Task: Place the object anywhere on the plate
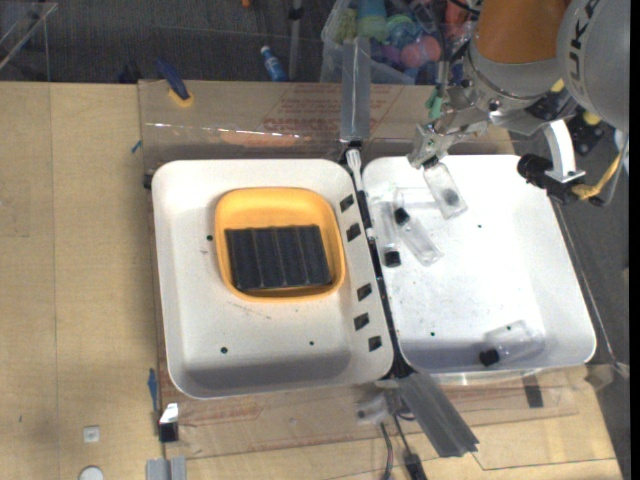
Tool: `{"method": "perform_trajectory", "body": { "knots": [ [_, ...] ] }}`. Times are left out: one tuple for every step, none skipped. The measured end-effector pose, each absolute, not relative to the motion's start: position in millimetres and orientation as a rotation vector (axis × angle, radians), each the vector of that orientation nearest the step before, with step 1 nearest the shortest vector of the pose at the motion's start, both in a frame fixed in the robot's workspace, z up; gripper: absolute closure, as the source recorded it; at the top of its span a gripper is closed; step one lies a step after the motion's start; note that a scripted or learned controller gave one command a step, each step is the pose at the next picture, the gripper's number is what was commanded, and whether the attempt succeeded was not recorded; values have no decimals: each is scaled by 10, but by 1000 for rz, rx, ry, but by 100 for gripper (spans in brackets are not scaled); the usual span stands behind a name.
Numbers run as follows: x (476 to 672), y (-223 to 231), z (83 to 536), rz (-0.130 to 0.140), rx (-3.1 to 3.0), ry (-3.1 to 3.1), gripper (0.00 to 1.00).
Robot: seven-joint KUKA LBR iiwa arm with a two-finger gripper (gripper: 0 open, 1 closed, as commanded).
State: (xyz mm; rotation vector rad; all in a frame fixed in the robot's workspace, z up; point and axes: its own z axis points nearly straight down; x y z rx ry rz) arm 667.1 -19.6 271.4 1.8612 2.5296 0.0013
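Note:
A yellow-orange plate point(228, 211) lies in the left white bin point(190, 348). A black ribbed rectangular object point(278, 257) rests flat on the plate, filling most of its middle. My gripper point(428, 216) hangs over the back left part of the right white bin point(540, 268), well to the right of the plate. It is open: its two clear fingers point(447, 193) are spread apart and nothing sits between them.
A raised divider with black clips point(362, 268) separates the two bins. A small black and clear piece point(500, 348) lies near the right bin's front edge. A crate of coloured toys point(400, 13) stands behind the bench.

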Motion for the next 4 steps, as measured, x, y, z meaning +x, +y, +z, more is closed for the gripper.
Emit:
{"method": "perform_trajectory", "body": {
  "knots": [
    [6667,-165,2551,-1,1750,2611,100],
    [6668,-101,2529,0,1704,2641,100],
    [6668,-102,2530,0,1704,2641,0],
    [6670,-773,2488,2,1791,2578,0]
  ]
}}
